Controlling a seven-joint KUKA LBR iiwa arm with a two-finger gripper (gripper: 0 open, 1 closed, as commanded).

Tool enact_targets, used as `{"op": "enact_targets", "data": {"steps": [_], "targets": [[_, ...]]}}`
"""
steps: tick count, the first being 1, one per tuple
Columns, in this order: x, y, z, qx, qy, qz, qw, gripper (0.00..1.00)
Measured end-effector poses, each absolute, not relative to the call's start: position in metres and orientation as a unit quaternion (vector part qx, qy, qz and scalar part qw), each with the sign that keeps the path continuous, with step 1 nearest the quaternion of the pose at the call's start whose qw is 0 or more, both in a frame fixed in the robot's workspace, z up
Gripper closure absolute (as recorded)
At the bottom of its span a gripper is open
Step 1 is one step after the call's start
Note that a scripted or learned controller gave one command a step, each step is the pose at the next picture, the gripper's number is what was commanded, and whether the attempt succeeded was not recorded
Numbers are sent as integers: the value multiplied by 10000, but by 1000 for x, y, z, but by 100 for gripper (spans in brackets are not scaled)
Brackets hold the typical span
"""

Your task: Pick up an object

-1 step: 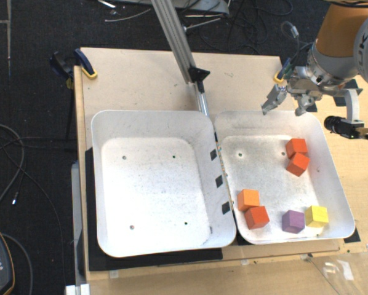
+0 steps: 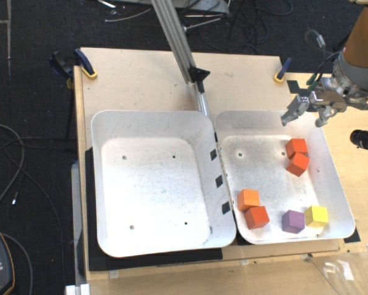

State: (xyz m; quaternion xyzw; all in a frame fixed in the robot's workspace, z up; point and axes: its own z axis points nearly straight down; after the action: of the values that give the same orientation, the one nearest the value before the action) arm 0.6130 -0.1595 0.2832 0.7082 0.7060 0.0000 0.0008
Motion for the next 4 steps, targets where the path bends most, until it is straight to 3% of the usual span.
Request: {"op": "enact_targets", "data": {"steps": [1, 2, 3, 4], "targets": [[547, -218, 184, 7094, 7048, -35, -37, 0], [609, -217, 93, 7059, 7083, 3, 26, 0], [608, -217, 106, 7070, 7072, 6, 21, 100], [652, -146, 171, 7038, 7104, 33, 34, 100]]}}
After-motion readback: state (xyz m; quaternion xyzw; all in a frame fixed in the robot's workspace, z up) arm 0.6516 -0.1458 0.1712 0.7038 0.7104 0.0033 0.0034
